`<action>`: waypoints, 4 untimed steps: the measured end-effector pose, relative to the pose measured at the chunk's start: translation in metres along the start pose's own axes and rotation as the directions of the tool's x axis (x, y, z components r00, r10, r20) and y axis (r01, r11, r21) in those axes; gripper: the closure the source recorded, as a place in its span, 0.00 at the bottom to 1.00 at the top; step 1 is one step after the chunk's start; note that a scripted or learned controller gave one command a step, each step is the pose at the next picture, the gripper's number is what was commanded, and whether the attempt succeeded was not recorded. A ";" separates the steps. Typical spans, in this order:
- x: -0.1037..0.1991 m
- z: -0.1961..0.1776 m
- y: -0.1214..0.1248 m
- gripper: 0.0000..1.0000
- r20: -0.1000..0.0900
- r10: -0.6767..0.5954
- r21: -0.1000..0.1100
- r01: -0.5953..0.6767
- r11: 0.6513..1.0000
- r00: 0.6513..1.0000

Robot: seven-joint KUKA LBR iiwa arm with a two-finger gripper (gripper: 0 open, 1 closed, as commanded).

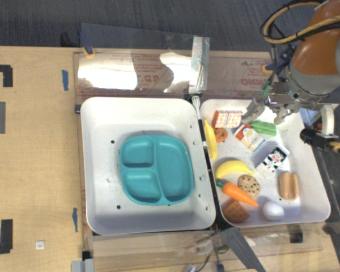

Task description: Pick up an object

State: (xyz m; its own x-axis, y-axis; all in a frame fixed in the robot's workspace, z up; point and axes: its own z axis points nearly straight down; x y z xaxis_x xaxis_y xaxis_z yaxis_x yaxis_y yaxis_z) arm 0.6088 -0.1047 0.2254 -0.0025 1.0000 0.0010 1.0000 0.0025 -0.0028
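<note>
one egg [273, 210], two bananas [234, 168]

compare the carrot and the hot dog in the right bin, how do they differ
The carrot is orange, tapered, and lies slantwise; the hot dog is tan with a reddish centre, blunt-ended, and lies roughly upright in the view. The carrot sits mid-bin, the hot dog further right. Both are toy food.

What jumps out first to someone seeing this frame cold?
Probably the teal divided tray, lying alone in the left bin. Next, the clutter of toy food in the right bin: a banana, a carrot, a cookie, a hot dog and small cartons. Above that bin's far side hangs the gripper, fingers spread, over a green item.
</note>
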 end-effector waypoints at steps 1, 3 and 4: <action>0.001 -0.009 0.001 1.00 0.000 -0.002 -0.001 0.002 1.000 1.000; 0.011 0.122 0.040 0.00 0.003 -0.048 -0.012 0.048 0.999 0.999; -0.021 0.129 0.013 0.00 0.008 -0.138 -0.028 0.139 0.990 0.990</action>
State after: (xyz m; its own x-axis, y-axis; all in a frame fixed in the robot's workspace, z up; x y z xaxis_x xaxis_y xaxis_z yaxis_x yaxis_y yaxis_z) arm 0.6212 -0.1260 0.0959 -0.1410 0.9900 -0.0070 0.9897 0.1411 0.0249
